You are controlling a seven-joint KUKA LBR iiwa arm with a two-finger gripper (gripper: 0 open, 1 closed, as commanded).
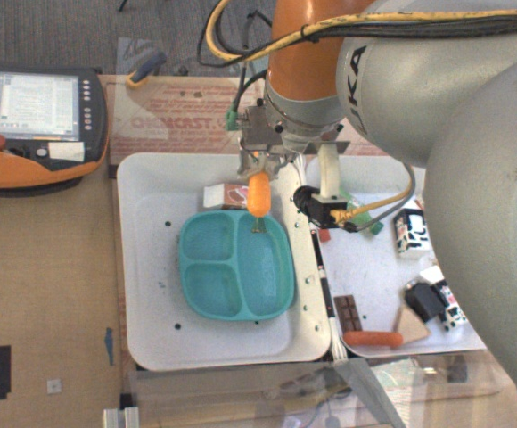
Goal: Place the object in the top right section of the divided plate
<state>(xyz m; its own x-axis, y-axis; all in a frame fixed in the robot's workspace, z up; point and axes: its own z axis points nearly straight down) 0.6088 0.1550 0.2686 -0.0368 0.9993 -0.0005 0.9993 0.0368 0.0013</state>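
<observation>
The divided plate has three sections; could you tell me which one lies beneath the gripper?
The upper right section of the teal divided plate, directly under the orange carrot at the gripper.

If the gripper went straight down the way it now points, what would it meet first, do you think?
Probably the teal divided plate, near its top right section. The gripper holds an orange carrot-like object that hangs just above the plate's upper edge, though height is hard to judge from this slanted view.

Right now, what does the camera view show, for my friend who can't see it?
A robot gripper holds an orange carrot over the top right part of a teal divided plate, which sits in the left white bin.
</observation>
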